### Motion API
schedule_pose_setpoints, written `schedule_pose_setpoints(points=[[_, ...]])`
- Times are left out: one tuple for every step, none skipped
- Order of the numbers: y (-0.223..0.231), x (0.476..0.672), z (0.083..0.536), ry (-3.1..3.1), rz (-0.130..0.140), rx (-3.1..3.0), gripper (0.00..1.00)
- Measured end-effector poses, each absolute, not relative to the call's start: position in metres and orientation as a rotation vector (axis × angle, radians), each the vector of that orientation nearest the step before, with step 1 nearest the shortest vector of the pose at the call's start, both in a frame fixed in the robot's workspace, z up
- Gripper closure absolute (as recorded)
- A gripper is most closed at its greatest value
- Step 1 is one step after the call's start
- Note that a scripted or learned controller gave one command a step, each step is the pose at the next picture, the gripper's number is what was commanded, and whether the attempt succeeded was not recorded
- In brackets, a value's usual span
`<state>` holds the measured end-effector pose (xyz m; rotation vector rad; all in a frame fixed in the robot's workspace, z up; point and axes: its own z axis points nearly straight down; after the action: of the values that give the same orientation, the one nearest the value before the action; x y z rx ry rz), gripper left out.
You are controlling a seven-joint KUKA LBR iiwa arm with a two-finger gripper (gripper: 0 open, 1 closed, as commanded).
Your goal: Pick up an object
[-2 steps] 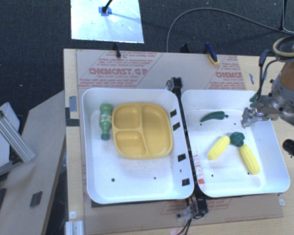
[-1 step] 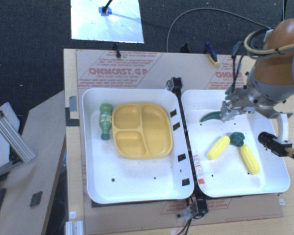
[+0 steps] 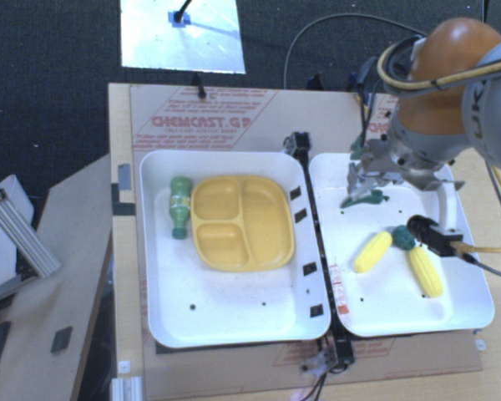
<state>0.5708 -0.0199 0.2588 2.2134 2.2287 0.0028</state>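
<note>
**Item: single-arm pick, right bin (image 3: 384, 301). Step: descent and closing on a target**

1. Corn cob, toy, yellow (image 3: 427, 271). At 5 o'clock in the right bin, lying lengthwise, with a green stub at its far end. Untouched.
2. Corn cob, toy, yellow (image 3: 372, 251). At 6 o'clock of the bin's centre, lying aslant, just beside item 1 but apart from it. Untouched.
3. Green piece (image 3: 369, 197). Dark green, flat and ragged like a leaf or husk; too small to name more closely. It lies on the bin floor at 11 o'clock, near the dividing wall. Judged to be the task's thing, since the gripper stands directly over it.
4. Gripper (image 3: 360, 180). Low over item 3, at or just above it. Whether the jaws are wide, narrow or holding cannot be told; no hold is confirmed.
5. Left bin (image 3: 234, 303). Holds a yellow divided plate (image 3: 240, 222) at centre, with a green bottle (image 3: 179, 207) at 9 o'clock, touching the plate's rim.
6. Desk (image 3: 79, 241). Carries both bins.

**Next move (judgement):** close firmly on item 3 at floor level, then lift straight up. The thin, flat piece offers little to grip, so a slip is likely.
</note>
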Motion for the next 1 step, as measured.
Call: schedule_pose_setpoints(points=[[0.0379,0.5794,0.2528,2.233,0.004,2.210,1.00]])
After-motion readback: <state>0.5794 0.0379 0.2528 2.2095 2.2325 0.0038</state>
